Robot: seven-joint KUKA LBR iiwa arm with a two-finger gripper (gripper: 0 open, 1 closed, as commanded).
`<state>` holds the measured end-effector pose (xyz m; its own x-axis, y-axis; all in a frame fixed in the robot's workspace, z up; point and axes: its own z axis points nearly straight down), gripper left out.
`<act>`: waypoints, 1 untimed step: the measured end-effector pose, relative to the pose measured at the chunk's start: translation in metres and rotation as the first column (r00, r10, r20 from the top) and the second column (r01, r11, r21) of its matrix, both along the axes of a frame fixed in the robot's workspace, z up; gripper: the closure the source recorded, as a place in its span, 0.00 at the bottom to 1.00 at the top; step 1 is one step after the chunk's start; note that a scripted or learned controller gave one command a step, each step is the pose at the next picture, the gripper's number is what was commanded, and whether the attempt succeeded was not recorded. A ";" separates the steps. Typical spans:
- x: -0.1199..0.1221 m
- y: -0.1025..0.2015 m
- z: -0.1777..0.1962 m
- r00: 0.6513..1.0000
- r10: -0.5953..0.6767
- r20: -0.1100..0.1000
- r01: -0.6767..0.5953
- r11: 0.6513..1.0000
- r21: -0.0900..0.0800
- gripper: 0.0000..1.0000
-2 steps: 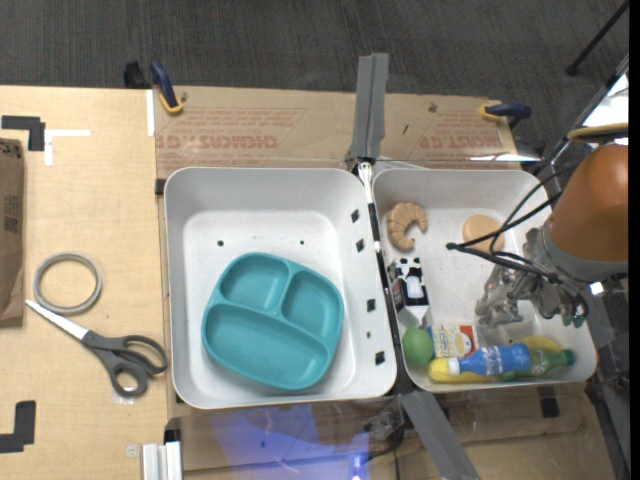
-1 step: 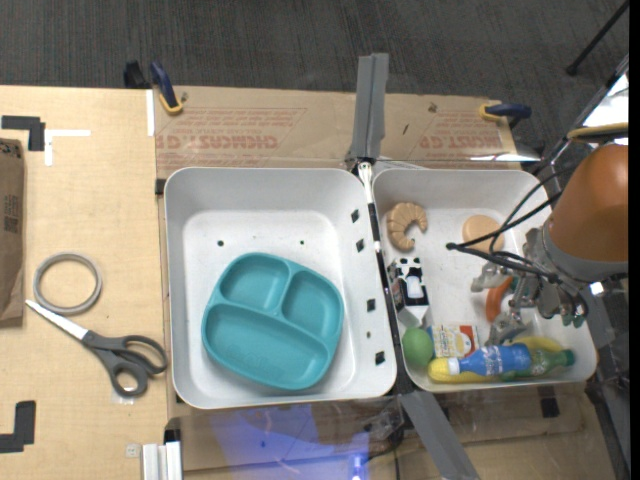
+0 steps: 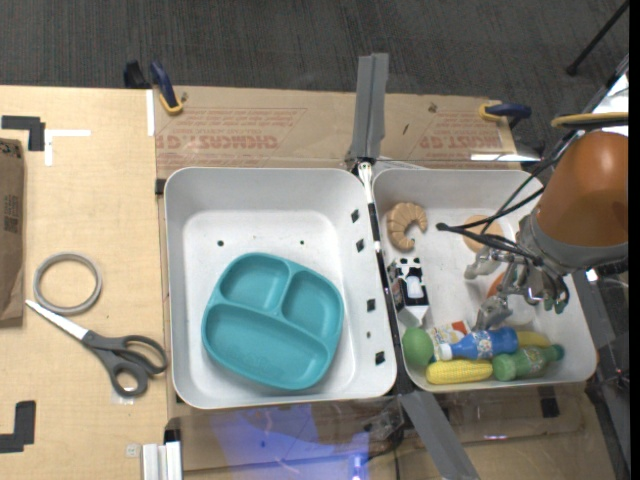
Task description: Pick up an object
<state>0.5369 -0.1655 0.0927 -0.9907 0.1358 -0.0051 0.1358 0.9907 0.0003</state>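
The right bin (image 3: 440, 183) holds a tan croissant (image 3: 406, 223) at its back left and a black-and-white toy (image 3: 409, 286) along its left wall. Along the front lie a green ball (image 3: 418, 346), a blue bottle (image 3: 480, 345), a yellow corn cob (image 3: 460, 371) and a green bottle (image 3: 525, 362). My gripper (image 3: 497, 311) hangs low in the bin's right half, just above the blue bottle's right end. The orange-banded wrist (image 3: 595, 193) hides the bin's back right. An orange object (image 3: 481, 230) peeks out beside the arm's cables.
The left bin (image 3: 190, 218) holds a teal divided plate (image 3: 272, 318). On the bench to the left lie scissors (image 3: 105, 346), a tape roll (image 3: 67, 281) and a brown bag (image 3: 10, 228). Cardboard and clamps (image 3: 165, 88) line the back.
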 end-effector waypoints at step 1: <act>-0.051 -0.037 0.006 0.996 0.091 0.021 -0.091 0.996 -0.009 0.00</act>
